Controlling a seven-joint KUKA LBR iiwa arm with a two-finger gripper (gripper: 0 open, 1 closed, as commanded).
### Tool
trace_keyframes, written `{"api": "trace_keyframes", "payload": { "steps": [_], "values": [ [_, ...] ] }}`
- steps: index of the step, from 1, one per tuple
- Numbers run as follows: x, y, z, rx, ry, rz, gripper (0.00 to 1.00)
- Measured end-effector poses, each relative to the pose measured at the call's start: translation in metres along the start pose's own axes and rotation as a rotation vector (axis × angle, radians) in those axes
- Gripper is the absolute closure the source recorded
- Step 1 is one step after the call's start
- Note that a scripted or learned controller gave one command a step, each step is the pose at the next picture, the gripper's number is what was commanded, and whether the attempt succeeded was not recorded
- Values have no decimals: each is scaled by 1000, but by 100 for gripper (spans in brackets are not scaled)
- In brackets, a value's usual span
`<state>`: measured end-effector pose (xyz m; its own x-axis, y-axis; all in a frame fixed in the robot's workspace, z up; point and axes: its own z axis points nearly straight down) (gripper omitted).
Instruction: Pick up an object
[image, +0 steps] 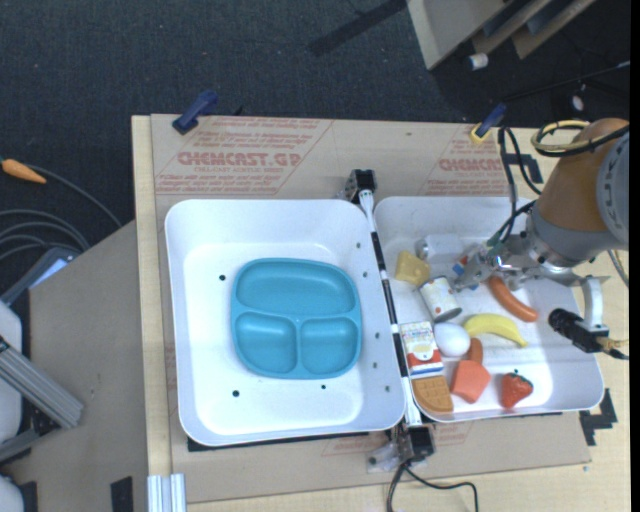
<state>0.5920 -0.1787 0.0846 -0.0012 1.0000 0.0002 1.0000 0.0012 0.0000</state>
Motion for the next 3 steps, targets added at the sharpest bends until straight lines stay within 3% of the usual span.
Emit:
{"api": "trace_keyframes", "payload": {
  "steps": [1,2,3],
  "values": [
    [0,1,-10,-1,0,-1,100],
    [50,43,-101,-1,0,0,100],
    [49,42,-100,0,-1,0,0]
  ]
}}
